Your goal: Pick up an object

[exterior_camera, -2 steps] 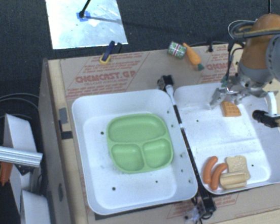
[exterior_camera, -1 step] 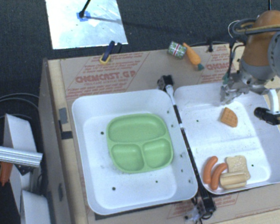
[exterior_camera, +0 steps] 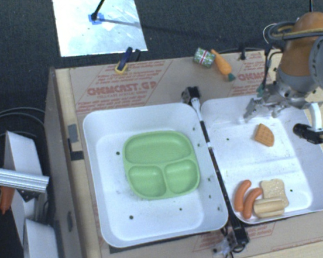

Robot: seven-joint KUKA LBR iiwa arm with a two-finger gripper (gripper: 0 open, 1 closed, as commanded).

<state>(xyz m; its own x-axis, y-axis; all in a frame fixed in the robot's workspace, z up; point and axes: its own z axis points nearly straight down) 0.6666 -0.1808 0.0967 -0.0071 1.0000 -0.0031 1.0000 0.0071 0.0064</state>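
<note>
The right bin [exterior_camera: 308, 165] holds an orange waffle-like piece [exterior_camera: 263, 135] near its middle. At its front lie two red sausages [exterior_camera: 245, 197], a slice of toast [exterior_camera: 274, 189] and a pale bun [exterior_camera: 268, 207], all close together. My gripper [exterior_camera: 260, 110] hangs over the back of the right bin, a little behind and above the waffle piece. It is open, with nothing between its fingers. The left bin [exterior_camera: 104, 139] holds a green divided plate [exterior_camera: 160, 164].
A toy carrot [exterior_camera: 222, 64] and a small green can [exterior_camera: 204, 56] lie on the cardboard behind the bins. A blue and yellow clamp [exterior_camera: 125, 60] sits at the back edge. A black divider [exterior_camera: 208, 149] runs between the two bins.
</note>
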